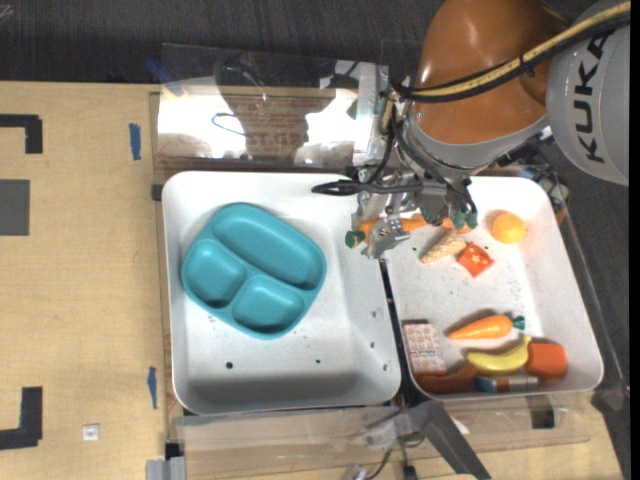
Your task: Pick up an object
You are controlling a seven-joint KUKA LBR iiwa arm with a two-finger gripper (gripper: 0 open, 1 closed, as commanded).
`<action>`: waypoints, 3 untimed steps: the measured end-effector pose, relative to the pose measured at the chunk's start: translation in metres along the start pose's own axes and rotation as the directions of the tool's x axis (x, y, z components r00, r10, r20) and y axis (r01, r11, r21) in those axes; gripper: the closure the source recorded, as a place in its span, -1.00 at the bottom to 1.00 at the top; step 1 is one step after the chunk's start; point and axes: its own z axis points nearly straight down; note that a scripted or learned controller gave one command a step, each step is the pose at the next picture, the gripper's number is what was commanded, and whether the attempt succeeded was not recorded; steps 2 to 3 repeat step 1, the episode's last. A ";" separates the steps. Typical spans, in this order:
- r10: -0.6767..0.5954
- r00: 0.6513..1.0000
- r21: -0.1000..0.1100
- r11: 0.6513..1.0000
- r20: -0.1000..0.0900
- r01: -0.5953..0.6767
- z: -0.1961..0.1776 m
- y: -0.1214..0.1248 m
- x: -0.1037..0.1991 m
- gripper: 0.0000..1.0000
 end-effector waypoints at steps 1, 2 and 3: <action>-0.147 0.989 -0.001 0.989 -0.006 0.147 0.060 0.035 0.032 1.00; -0.147 0.989 -0.001 0.989 -0.006 0.147 0.060 0.035 0.032 1.00; -0.147 0.989 -0.001 0.989 -0.006 0.147 0.060 0.035 0.032 1.00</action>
